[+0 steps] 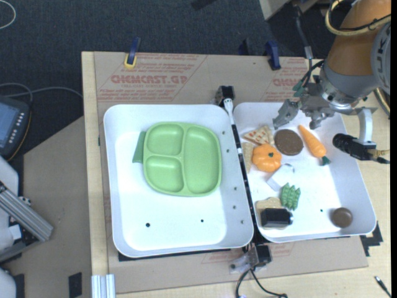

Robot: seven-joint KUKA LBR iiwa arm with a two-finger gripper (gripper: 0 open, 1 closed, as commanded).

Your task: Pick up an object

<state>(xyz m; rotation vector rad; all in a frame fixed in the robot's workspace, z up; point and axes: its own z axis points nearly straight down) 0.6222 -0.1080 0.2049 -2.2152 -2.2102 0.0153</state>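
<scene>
My gripper [301, 117] hangs over the far part of the right bin [353, 185], fingers spread open with nothing between them. Just in front of it lies a brown round disc [288, 142]. An orange carrot [312, 141] lies to the disc's right, and an orange pumpkin [267, 158] to its left. Tan crackers [257, 135] lie by the bin's left wall. Nearer the front are a green leafy piece [289, 196], a black block [276, 217] and a brown ball [341, 216].
The left bin [124, 185] holds a green divided plate [183, 158]. A small white piece [274, 183] lies below the pumpkin. The wall between the bins runs close to the crackers and the pumpkin.
</scene>
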